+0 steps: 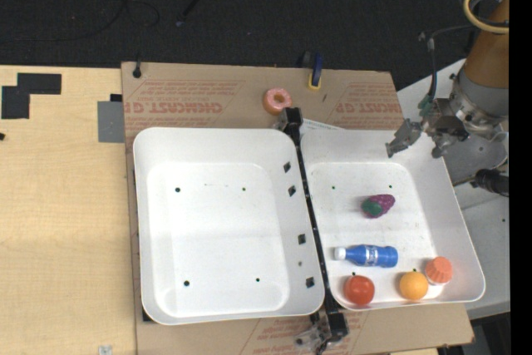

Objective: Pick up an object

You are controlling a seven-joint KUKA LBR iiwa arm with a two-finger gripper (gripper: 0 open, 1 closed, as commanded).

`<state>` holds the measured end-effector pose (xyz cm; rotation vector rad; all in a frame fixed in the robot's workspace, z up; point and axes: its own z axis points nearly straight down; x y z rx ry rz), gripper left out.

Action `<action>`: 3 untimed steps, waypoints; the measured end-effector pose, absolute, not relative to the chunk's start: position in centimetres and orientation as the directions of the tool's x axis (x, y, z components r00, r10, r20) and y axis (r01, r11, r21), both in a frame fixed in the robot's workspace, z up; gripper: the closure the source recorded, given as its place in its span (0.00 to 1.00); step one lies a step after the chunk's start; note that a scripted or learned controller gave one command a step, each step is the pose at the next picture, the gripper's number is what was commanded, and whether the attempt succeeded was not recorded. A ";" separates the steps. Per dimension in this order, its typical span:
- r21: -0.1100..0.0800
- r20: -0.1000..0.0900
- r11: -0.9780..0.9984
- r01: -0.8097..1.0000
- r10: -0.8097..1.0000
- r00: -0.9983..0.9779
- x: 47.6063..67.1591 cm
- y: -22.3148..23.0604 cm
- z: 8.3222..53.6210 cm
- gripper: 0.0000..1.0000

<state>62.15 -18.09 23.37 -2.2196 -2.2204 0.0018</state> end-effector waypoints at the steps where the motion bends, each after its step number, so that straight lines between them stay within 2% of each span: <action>1: -0.006 0.001 -0.002 1.000 1.000 0.002 58.1 -18.6 8.2 0.00; 2: -0.003 0.001 -0.004 1.000 1.000 0.004 58.2 -18.8 9.8 1.00; 3: 0.012 0.005 0.014 1.000 1.000 -0.014 64.6 -6.2 19.4 1.00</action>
